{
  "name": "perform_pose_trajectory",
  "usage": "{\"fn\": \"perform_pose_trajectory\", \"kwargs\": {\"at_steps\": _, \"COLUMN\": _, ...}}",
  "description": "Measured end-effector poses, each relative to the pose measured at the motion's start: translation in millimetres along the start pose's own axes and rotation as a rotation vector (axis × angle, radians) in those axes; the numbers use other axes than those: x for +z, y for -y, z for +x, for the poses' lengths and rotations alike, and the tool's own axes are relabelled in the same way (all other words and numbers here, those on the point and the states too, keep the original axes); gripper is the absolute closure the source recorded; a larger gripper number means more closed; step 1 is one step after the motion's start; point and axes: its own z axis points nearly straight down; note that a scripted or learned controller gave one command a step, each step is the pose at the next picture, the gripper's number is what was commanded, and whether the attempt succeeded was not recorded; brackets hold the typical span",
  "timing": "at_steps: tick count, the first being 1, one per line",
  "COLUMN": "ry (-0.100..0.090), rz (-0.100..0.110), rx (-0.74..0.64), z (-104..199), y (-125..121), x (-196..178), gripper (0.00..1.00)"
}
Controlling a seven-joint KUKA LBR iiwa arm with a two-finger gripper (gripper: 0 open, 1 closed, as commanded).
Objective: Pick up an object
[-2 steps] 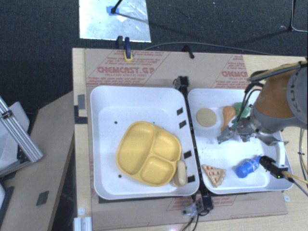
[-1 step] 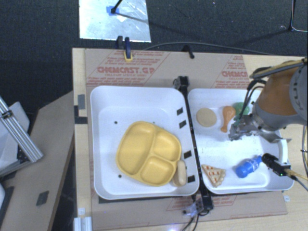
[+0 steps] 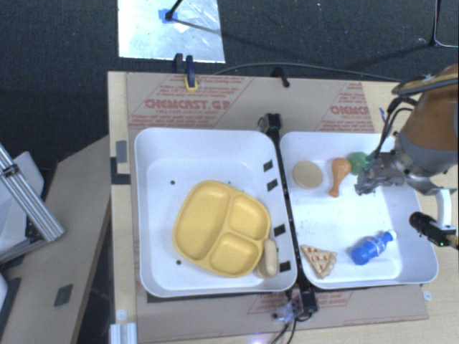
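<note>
Reaching in over the right bin (image 3: pixel 412 267), with the gripper (image 3: pixel 369 179) hanging well beyond the blue bottle (image 3: pixel 371 247), toward the bin's far wall. Judging this as the approach step: closing in on a target, nothing lifted yet. Not seeing anything carried under the wrist, and not managing to tell whether the gripper is open or closed, since the dark hardware is blurring together from this angle.

Taking the drumstick (image 3: pixel 338 175) as the likeliest target. Lying flat on the bin floor, beyond the blue bottle and slightly to the view's left of it, just beside the gripper. Running its long axis almost straight from the near side to the far side, leaning only a little. Pointing its thick rounded end away from the blue bottle, toward the far wall, and its thin end back toward the bottle's side of the bin.

Sitting close by, further beyond the blue bottle again, a green object (image 3: pixel 357 161), partly hidden by the gripper and too unclear to name.

Calling next, probably, for shifting slightly to the view's left, turning to span the narrow shaft crosswise, then descending and closing. Risking a nudge of the green object, being so near.
</note>
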Motion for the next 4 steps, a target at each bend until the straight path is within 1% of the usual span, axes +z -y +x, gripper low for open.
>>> {"fn": "perform_pose_trajectory", "kwargs": {"at_steps": 1, "ry": 0.0, "rz": -0.001, "rx": -0.001, "z": -3.1, "y": 4.2, "x": -62.2, "gripper": 1.0}}
{"fn": "perform_pose_trajectory", "kwargs": {"at_steps": 2, "ry": 0.0, "rz": 0.001, "rx": -0.001, "z": -3.6, "y": 2.5, "x": -90.8, "gripper": 1.0}}
{"fn": "perform_pose_trajectory", "kwargs": {"at_steps": 3, "ry": -0.003, "rz": 0.005, "rx": -0.006, "z": 48.8, "y": -2.5, "x": -75.2, "gripper": 1.0}}
{"fn": "perform_pose_trajectory", "kwargs": {"at_steps": 4, "ry": -0.004, "rz": 0.005, "rx": -0.006, "z": 93.6, "y": -4.7, "x": -71.1, "gripper": 1.0}}
